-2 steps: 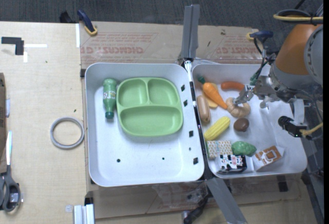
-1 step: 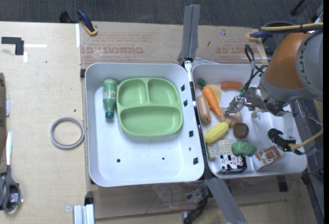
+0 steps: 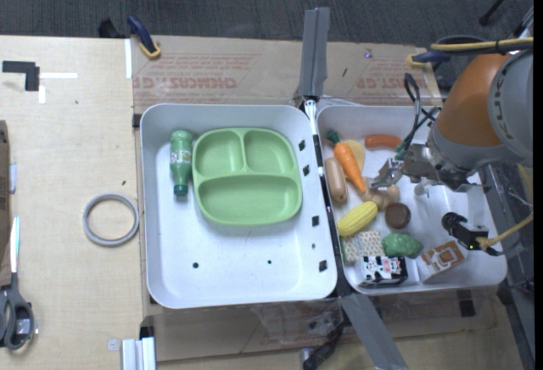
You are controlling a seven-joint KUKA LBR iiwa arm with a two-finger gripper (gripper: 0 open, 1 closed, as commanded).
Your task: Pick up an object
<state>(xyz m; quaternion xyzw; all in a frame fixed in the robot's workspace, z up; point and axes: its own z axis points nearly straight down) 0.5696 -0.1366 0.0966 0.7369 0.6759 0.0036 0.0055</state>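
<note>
Toy foods crowd the right bin [image 3: 475, 273], while the left bin [image 3: 229, 275] holds a light green divided plate [image 3: 248, 176] and, just beside its left edge, a small green bottle [image 3: 181, 160] lying on its side with a pale label too small to read.

The grey arm [image 3: 488, 114] with its orange band reaches in from the right, and the claw [image 3: 390, 176] hangs low over the middle of the right bin, close above a small brown round piece [image 3: 396, 215]. Whether its tips are spread or pressed together cannot be told, and nothing is seen between them.

In the right bin, a carrot [image 3: 349, 165] lies slantwise beside a tan bread-like roll [image 3: 335, 179] along the left wall. A red-orange sausage-shaped piece [image 3: 383, 141] sits near the back wall. A yellow corn cob [image 3: 357, 217] lies below the carrot, with a pale waffle-textured piece [image 3: 367, 242] just in front of it. A green broccoli-like piece [image 3: 400, 244] rests to the right of that. At the front wall stands a black-and-white printed carton [image 3: 383, 269], its print not legible, and a small brown-and-white packet [image 3: 443, 257] lies near the front right corner.

The cardboard sheet [image 3: 221, 71] behind the bins bears red printed lettering, upside down and too blurred to make out. On the wooden surface [image 3: 59, 148] to the left lie a roll of tape [image 3: 111, 218] and a pair of scissors [image 3: 15, 309].
</note>
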